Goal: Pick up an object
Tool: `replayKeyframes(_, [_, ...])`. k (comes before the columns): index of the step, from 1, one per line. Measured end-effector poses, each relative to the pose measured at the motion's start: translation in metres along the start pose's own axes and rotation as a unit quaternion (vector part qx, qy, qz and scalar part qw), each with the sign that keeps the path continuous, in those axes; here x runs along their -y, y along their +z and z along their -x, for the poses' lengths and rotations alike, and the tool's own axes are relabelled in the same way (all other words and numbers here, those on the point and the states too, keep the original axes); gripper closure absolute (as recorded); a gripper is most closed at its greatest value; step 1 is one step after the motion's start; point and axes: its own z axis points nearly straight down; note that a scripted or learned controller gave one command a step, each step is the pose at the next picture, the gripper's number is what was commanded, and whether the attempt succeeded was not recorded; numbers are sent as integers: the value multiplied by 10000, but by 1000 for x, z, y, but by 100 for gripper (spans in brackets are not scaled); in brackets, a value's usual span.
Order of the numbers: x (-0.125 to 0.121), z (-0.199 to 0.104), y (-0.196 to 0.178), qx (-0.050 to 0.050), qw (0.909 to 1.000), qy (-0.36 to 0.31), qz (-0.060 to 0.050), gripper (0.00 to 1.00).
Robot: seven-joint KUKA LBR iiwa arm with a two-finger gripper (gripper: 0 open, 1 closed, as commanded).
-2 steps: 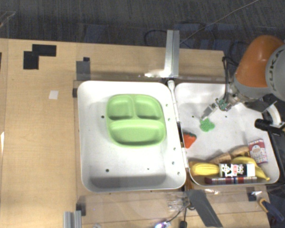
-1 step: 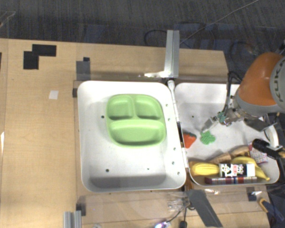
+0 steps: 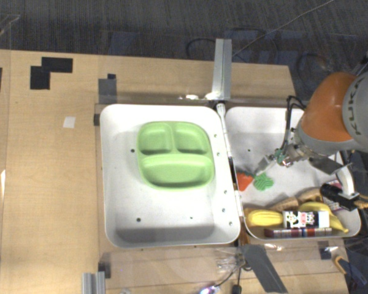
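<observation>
Camera view is looking down on 2 white bins sitting side by side on a wooden bench (image 3: pixel 49 182). A left bin (image 3: pixel 119 219) is holding 1 green tray (image 3: pixel 173 154) with 3 sections, lying flat near the middle. A right bin (image 3: pixel 257 124) is holding the small things, and they are all sitting at its near end. 1 yellow banana (image 3: pixel 264 217) is lying flat by the front wall. 1 little box with black and white marks (image 3: pixel 306 220) is standing just beside it, and more yellow fruit is peeking out behind the box. 1 dark pen-like stick (image 3: pixel 288 232) is lying right along the front wall. 1 small green toy (image 3: pixel 263 182) is resting near the middle of the bin floor, and 1 orange piece (image 3: pixel 245 181) is sitting just beside it, close to the wall between the bins. The grey arm (image 3: pixel 331 118) with its orange band is coming in from the right and bending down over the right bin. The gripper (image 3: pixel 282 158) is pointing down and to the left, hanging just above and to the right of the green toy. It is too small and dark here, so I cannot tell how it is set, and nothing is showing in its grip.
</observation>
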Motion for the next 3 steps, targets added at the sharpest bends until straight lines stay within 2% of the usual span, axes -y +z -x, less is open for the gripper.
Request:
replayKeyframes(1, [11,-13,-2,23,10000,-20,24,0])
replayKeyframes(2, [35,-16,-2,5,10000,39,24,0])
replayKeyframes(3, [35,-17,-1,5,10000,40,23,0])
